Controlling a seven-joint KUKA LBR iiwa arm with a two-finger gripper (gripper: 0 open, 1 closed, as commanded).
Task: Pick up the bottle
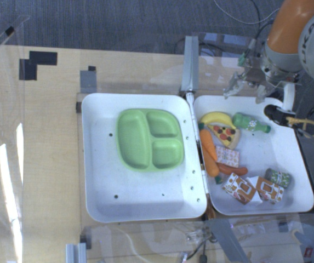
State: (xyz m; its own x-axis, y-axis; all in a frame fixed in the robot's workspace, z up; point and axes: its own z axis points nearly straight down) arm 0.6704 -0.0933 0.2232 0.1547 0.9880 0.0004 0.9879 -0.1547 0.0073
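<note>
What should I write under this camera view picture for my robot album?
The gripper hangs above the right bin, near a green bottle lying beside a banana.

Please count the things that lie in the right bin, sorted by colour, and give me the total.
Green: 2, the bottle and a small can
Yellow: 1, the banana
Orange: 2, the carrots
Orange and white: 2, the patterned boxes
Other mixed colours: 3, the pizza slice, a small packet, a red sausage
Total: 10
</note>
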